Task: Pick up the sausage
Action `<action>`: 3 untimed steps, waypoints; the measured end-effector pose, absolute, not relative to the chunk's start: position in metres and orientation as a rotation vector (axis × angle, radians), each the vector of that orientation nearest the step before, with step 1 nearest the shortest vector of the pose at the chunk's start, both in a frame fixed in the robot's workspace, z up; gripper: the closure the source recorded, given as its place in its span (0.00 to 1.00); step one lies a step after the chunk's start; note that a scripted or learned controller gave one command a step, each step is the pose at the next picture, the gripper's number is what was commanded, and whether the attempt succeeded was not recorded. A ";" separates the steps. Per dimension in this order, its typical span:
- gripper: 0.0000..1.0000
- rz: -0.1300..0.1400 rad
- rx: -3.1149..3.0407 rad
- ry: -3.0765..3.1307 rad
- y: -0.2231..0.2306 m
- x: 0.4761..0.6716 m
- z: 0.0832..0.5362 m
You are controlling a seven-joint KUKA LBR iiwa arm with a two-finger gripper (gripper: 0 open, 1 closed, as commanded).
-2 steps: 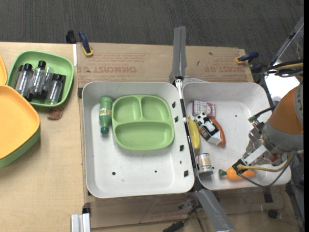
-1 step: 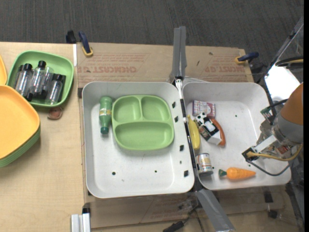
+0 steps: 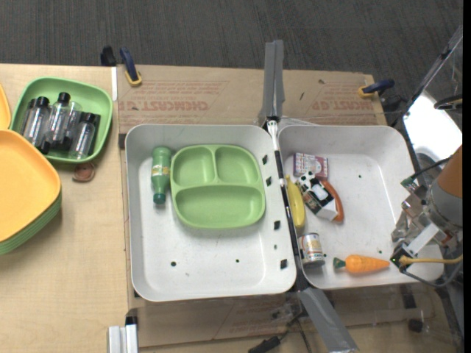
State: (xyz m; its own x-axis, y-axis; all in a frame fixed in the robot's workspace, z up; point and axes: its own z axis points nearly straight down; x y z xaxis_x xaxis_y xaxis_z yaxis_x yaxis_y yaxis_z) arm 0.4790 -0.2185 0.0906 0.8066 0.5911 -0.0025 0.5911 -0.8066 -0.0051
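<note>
The sausage [image 3: 335, 200] is a short reddish-orange curved piece lying in the right bin [image 3: 368, 168], left of the bin's middle. It rests against the right side of a black and white toy [image 3: 316, 191]. My gripper [image 3: 409, 235] hangs at the bin's right rim, well to the right of the sausage and a little nearer the front. Nothing shows in its grasp. The grey arm [image 3: 445, 197] rises behind it at the frame's right edge.
The right bin also holds a yellow banana [image 3: 296, 204], a purple packet [image 3: 310, 165], a small can [image 3: 313, 247] and a carrot [image 3: 364, 265] near the gripper. The left bin [image 3: 147, 263] bears a green divided plate [image 3: 217, 186] and a green bottle [image 3: 160, 173].
</note>
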 end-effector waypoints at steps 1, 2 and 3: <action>1.00 0.006 -2.912 -1.176 -0.222 0.563 0.123; 1.00 0.009 -3.109 -0.433 -0.198 0.507 0.149; 1.00 0.016 -3.107 -0.440 -0.198 0.507 0.156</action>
State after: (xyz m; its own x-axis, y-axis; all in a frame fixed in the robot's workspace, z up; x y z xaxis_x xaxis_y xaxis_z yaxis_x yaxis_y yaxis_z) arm 0.5070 -0.1978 0.1563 0.9607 0.2776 -0.0099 0.2775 -0.9607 -0.0047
